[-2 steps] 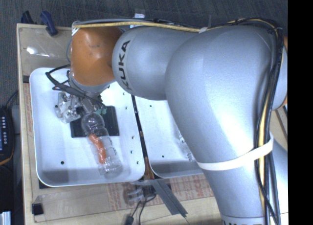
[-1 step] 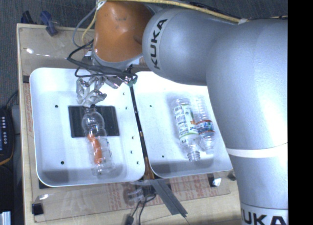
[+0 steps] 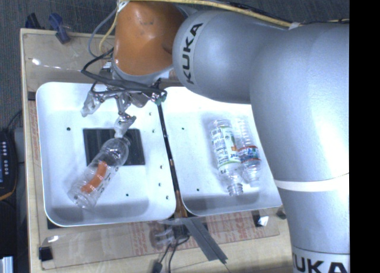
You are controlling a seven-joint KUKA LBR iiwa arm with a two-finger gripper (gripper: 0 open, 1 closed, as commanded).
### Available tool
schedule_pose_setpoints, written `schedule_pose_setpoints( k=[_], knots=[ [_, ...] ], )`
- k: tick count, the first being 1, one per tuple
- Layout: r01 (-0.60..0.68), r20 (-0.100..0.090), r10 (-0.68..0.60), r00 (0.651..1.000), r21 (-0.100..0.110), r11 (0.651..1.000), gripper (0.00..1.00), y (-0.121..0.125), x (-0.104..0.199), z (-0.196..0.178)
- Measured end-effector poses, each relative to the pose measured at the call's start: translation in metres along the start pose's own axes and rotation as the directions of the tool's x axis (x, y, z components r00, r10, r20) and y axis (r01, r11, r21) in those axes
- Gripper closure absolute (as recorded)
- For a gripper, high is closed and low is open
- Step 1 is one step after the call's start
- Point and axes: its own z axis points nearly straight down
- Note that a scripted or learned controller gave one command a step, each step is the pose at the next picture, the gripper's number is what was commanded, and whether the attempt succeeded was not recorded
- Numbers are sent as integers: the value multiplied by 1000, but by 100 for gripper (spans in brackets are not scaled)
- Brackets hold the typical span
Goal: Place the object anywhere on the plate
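A black square plate (image 3: 132, 145) lies flat in the left bin (image 3: 53, 105). A clear plastic bottle with an orange label (image 3: 98, 174) lies tilted across the plate's lower left corner, with one end on the plate and the other on the bin floor toward the front left. My gripper (image 3: 107, 113) hangs over the back edge of the plate, just above the bottle's upper end. Its two fingers are spread apart with nothing between them, and one fingertip (image 3: 123, 122) is close to the bottle's upper end.
The right bin (image 3: 190, 200) holds two clear labelled bottles (image 3: 233, 152) lying side by side. A dark ridge (image 3: 168, 153) separates the bins. The big grey arm covers the right side and the back of the right bin.
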Motion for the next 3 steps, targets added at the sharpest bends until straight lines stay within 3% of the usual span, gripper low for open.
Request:
schedule_pose_setpoints(
  k=[1,2,3],
  knots=[
    [-58,1,58,998,0,998,0,12,-19,-5],
    [27,-5,-27,1000,-4,1000,0,113,4,54],
    [133,2,-133,991,21,991,0,158,16,47]
  ],
)
